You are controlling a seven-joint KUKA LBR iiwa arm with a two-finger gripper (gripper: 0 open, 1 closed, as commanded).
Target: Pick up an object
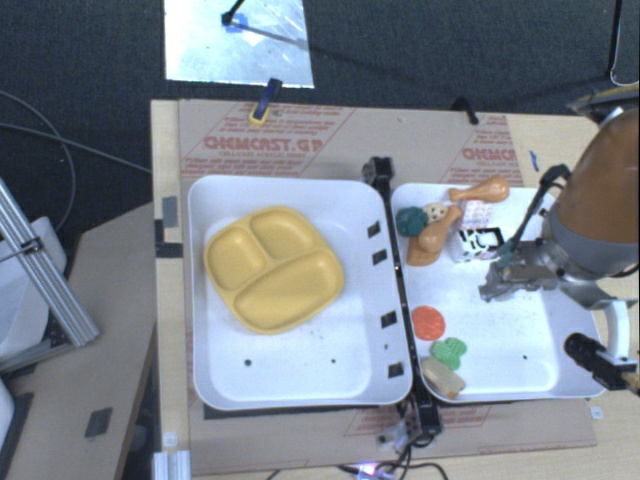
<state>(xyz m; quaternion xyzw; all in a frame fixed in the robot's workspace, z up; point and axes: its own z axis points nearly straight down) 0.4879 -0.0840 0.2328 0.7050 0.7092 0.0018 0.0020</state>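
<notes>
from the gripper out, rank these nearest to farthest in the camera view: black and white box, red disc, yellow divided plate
1. The black and white box, just left of and above the gripper in the right bin.
2. The red disc, lower left of the gripper, near the bins' divider.
3. The yellow divided plate, far to the left in the left bin.

The left bin (215, 368) holds a yellow divided plate (273, 267), while the right bin (520, 373) holds a teal lump (410, 221), two tan drumstick shapes (436, 236), a small white box (478, 240), a red disc (428, 321), a green piece (449, 349) and a beige piece (442, 376). The gripper (500, 276) hangs low over the right bin, just right of the white box, with nothing visibly between its fingers. The grey arm (600, 218) reaches in from the right over the bench (300, 143).
</notes>
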